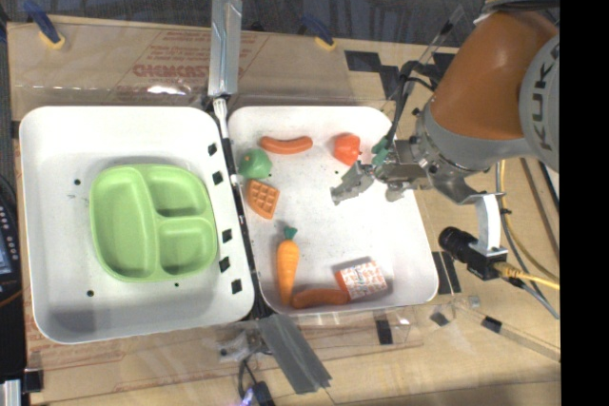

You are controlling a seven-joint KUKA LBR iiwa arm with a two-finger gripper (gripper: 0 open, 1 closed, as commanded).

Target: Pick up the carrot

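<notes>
The camera view looks down at a slant on 2 white bins set side by side on a bench. The left bin (43, 204) holds a green plate (152, 222) with 3 compartments, lying near its middle.

The right bin (404, 247) holds the loose food items. The carrot (286, 266), orange with a small green top pointing toward 12 o'clock, lies upright in the picture in the lower left part of this bin, at about 7 o'clock from the bin's centre. Its lower end touches a sausage (319, 298) lying along the bin's bottom edge. Just beside that sausage, toward 3 o'clock, sits a small printed box (363, 278). At 12 o'clock from the carrot lies a waffle (264, 198), and just above the waffle sits a green vegetable (254, 164) close to the divider between the bins. A second sausage (286, 145) lies near the top edge of the bin, and a red tomato (346, 147) sits at 3 o'clock from it.

The arm (490, 81) reaches in from 3 o'clock. The gripper (354, 183) hangs over the right half of the bin, below the tomato and well apart from the carrot, which lies toward 8 o'clock from it. Nothing is seen between its fingers; how far they are spread cannot be told.
</notes>
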